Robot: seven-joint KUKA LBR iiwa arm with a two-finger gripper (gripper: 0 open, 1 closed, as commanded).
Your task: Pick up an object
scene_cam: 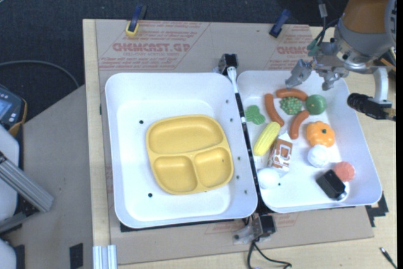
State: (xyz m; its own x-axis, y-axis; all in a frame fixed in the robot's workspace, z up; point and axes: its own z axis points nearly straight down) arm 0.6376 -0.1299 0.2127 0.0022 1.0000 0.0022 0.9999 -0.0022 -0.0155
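Observation:
My gripper (313, 77) hangs over the back edge of the right bin (365, 154), its two fingers spread apart with nothing between them. Just below it lie an orange sausage (291, 94), a green broccoli piece (291, 106) and a green ball (316, 104). Two more sausages (273, 109) (298, 124) lie nearby. Further forward sit a corn cob (266, 138), an orange pumpkin (319, 133), a white ball (318, 155), a small printed box (281, 155), a white egg (269, 178), a black block (331, 184) and a pink piece (344, 170).
The left bin (119, 135) holds a yellow three-compartment plate (189, 153). A green leaf-shaped toy (254, 114) lies by the divider between the bins. Clamps sit at the board's back edge (134, 20) (279, 23). A black fitting (368, 104) juts over the right bin's rim.

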